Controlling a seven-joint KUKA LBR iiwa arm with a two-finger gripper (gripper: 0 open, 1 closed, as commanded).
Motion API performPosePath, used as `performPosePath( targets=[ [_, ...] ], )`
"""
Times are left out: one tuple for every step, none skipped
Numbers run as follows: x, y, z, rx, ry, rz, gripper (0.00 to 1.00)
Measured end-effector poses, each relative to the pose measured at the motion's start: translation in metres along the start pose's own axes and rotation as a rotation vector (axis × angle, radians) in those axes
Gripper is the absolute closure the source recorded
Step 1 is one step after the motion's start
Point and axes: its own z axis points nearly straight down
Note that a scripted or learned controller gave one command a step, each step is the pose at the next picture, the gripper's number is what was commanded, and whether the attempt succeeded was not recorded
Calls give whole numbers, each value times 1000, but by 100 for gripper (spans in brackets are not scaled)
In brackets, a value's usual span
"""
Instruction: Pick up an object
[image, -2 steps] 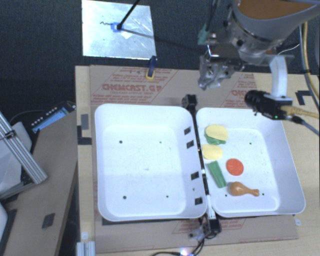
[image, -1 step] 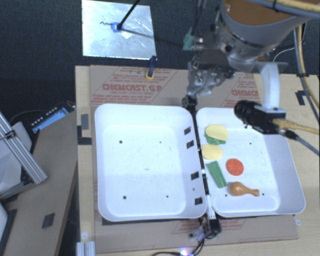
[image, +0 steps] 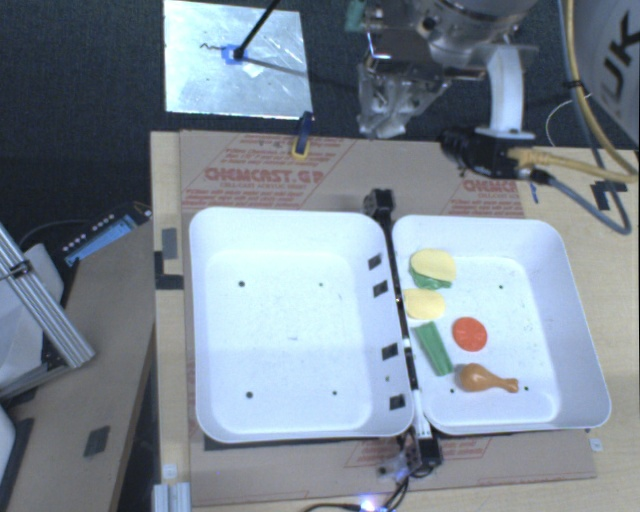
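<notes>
**Toy food waits in the right bin**

Well below the gripper, whose fingers' state I cannot tell, the drumstick lies beside the red disc. It looks light, rigid, slick plastic; I'd pinch across its thick end.

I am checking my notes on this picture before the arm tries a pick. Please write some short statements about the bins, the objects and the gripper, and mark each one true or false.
1. All the toy food lies in the right bin. True.
2. The red disc rests on top of the green stick. False: the two lie apart, the disc to the right of the stick.
3. The gripper is above the bench beyond the bins, not over any object. True.
4. The drumstick lies nearest the bin's far edge. False: it lies nearest the front edge; the yellow piece is farthest back.
</notes>
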Motion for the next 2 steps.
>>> performPosePath(
  targets=[
    [26,9,0,2,1,-6,100],
    [55,-45,198,22,-5,-7,100]
  ],
)
